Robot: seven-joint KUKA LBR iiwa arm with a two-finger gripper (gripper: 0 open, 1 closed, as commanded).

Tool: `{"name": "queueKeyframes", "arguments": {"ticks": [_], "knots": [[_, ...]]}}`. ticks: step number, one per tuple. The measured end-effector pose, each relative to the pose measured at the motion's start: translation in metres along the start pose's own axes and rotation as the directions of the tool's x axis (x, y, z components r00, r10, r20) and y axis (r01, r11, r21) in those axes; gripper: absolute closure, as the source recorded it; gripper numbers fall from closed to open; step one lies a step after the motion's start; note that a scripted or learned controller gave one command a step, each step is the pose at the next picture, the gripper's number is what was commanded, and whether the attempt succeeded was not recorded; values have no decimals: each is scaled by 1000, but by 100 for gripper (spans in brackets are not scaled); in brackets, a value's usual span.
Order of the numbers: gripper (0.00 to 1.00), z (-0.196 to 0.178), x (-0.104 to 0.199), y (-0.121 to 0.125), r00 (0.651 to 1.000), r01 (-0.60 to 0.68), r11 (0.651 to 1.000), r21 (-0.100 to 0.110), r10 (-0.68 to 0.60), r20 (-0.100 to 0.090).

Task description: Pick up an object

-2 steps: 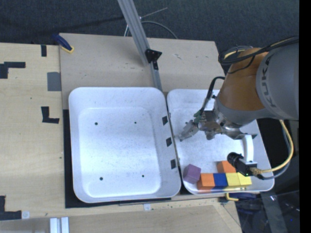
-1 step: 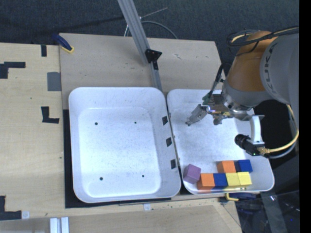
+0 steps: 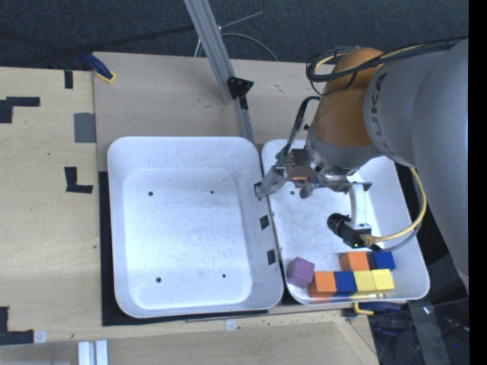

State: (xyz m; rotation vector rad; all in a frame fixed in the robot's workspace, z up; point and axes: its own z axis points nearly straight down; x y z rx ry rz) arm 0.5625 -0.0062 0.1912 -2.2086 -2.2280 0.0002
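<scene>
The gripper (image 3: 288,175) hovered, its spread impossible to judge; the purple cube (image 3: 301,271) lay well apart from it, nearly straight toward the near edge of the right bin (image 3: 316,230), beside an orange block (image 3: 325,282)

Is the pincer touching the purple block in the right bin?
Apart. The camera view shows bare white bin floor between the pincer and the purple block.
</scene>
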Motion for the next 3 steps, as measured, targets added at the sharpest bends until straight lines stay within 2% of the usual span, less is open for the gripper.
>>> {"name": "queueKeyframes", "arguments": {"ticks": [1,2,3], "knots": [[0,0,-19,20,1000,-8,1000,-3,8,3],[0,0,-9,3,1000,-8,1000,0,8,4],[0,0,91,-36,1000,0,1000,1,0,0]]}}
